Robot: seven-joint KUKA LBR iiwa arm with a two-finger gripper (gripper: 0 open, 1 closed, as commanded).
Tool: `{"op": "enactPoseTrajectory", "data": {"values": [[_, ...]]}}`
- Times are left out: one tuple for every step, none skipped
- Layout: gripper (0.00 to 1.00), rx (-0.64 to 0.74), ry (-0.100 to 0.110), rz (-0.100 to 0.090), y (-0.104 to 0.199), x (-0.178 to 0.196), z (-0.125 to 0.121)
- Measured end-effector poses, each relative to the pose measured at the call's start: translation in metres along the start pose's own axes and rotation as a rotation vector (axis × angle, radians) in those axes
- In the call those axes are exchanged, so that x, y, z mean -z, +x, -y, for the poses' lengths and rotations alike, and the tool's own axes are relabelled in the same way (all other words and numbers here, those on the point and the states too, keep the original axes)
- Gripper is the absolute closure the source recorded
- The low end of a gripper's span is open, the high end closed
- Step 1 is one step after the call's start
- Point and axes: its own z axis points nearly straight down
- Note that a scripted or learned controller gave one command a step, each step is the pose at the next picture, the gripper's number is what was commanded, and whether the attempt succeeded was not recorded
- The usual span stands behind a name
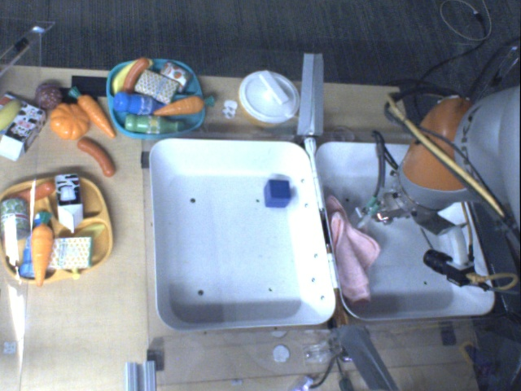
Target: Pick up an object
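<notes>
A small blue cube (278, 192) lies in the left white bin (203, 243), near its right wall. A pink cloth (352, 251) lies crumpled along the left side of the right white bin (407, 292). The arm, grey with an orange band (435, 149), reaches into the right bin from the right. Its gripper (376, 209) hangs low over the bin floor, just up and right of the cloth. I see nothing held in it.
To the left of the bins lie toy foods: a blue bowl (155, 96), a yellow plate (57, 230), loose carrots and a sausage (96, 155). A white lidded bowl (269, 96) stands behind the bins. Cables (456, 271) trail over the right bin's right side.
</notes>
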Motion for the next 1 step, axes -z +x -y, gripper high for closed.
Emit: {"op": "enactPoseTrajectory", "data": {"values": [[0.00,0.149,-0.001,0.003,0.0085,0.0004,0.0081]]}}
